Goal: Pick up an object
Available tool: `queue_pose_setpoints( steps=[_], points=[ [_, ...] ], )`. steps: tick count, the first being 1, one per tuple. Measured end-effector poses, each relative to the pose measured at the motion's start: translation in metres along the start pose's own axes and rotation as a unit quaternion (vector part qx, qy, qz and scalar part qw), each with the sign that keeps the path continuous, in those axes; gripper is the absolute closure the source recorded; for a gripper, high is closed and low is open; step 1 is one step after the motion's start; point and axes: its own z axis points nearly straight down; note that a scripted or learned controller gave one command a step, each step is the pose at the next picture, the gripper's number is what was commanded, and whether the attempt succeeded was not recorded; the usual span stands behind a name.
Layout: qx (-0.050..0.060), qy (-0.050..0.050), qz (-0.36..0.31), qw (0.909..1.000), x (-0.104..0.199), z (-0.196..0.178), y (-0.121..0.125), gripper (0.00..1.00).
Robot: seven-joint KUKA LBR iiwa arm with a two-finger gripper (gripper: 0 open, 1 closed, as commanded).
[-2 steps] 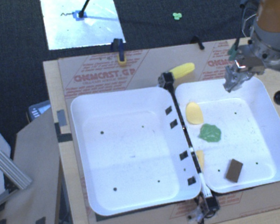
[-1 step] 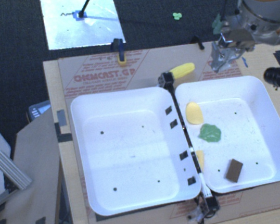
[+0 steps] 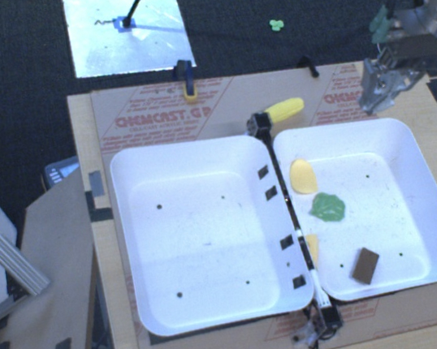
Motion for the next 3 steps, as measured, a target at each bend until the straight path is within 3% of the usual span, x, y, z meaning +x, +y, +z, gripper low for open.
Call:
queue_pose_setpoints(
  steps=[1, 2, 3],
  points=[
    [0.005, -0.003, 0.008, 1.0, -0.09, 0.008, 0.061, 1.0],
    [0.014, -0.001, 0.003, 0.9999, -0.059, 0.271, 0.067, 1.0],
    [0.003, 0.001, -0.004, 1.0, 0.065, 0.207, 0.056, 1.0]
  ],
)
